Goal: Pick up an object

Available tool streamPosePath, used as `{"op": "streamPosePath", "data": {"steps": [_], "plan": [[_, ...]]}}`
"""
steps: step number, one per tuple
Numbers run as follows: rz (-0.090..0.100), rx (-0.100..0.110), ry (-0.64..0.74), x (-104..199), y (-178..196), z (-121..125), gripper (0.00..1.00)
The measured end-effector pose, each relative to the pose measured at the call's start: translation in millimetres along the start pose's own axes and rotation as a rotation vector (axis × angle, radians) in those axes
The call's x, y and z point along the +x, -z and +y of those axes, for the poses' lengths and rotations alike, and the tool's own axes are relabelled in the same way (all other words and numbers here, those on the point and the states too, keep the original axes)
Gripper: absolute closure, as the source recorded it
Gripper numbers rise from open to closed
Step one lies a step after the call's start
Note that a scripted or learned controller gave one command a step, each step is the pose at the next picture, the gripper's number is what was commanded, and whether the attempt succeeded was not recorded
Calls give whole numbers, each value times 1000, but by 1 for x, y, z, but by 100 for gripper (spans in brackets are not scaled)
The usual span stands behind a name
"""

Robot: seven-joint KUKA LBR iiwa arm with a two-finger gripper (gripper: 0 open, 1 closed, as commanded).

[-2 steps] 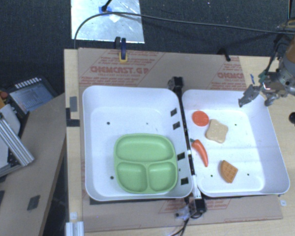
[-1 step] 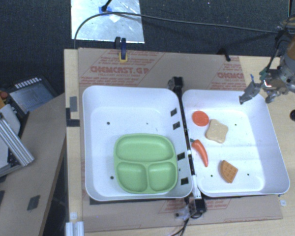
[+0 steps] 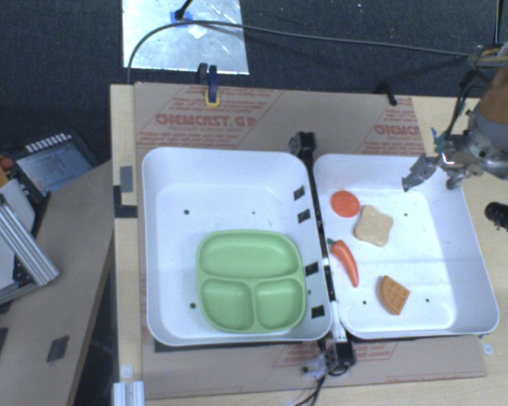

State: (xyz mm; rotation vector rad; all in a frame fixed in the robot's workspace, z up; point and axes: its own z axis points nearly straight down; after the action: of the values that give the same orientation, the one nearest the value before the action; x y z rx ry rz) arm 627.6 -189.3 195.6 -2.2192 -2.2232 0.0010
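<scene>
Approach step: the end effector (image 3: pixel 433 172), fingers spread and grasping nothing, hovers above the right bin (image 3: pixel 466 252); next, descend left onto the bread slice (image 3: pixel 373 226).

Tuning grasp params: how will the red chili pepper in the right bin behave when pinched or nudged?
The chili pepper looks like glossy toy food, so probably stiff, light and somewhat slippery. Its narrow, tapered, curved shape may pivot or roll aside when pushed. It lies near the right bin's left wall, limiting clearance.
</scene>
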Motion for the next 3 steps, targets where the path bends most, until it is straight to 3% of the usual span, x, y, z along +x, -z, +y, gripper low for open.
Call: {"op": "streamPosePath", "data": {"steps": [2, 3], "plan": [[-1, -5, -1, -4, -106, -7, 0], [-2, -10, 0, -4, -93, -5, 100]]}}
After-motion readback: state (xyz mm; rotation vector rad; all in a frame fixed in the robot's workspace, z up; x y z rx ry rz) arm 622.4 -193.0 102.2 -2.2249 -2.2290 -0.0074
